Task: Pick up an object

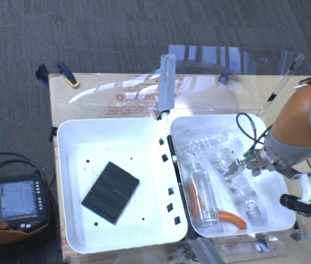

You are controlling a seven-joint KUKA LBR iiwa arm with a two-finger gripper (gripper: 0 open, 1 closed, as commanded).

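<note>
Clear plastic bottle (203, 197) lying lengthwise in the right bin (279, 216) near its left wall, orange carrot-like pieces (231, 219) beside it, more clear bottles (210, 147) crowding the middle, jaws (233, 168) above them, cannot tell whether open, black pad (110, 192) in the left bin (70, 147).

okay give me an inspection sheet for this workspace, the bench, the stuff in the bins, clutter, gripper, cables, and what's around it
Surface: wooden bench bearing the left bin and the right bin, side by side.
Job's things: black ridged pad lying flat in the left bin; clear bottle, orange pieces and more clear plastic items in the right bin.
Clutter: blue and yellow clamps at the bench's far left corner.
Grippers: gripper over the right bin among the clear items; finger state cannot be told.
Cables: black cable loop by the wrist.
Surroundings: teach pendant on the grey carpet, left of the bench.
</note>
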